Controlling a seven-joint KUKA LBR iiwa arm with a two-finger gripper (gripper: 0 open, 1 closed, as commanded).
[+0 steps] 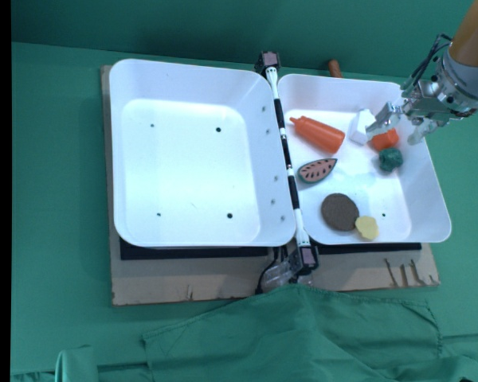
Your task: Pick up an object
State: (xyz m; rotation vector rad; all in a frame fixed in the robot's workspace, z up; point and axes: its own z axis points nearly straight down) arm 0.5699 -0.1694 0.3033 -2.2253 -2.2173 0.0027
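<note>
Just below the fingers (400, 126) lies the orange block (385, 140).

Lab test bench, as I see it remotely: two white bins (195, 86) on cardboard (143, 285), green cloth backdrop (56, 173), toy food props, industrial arm (470, 54) overhead.

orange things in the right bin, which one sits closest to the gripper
The small orange piece, right beside the gripper and next to the white block. The orange bottle is longer and lies further left, toward the divider.
</note>
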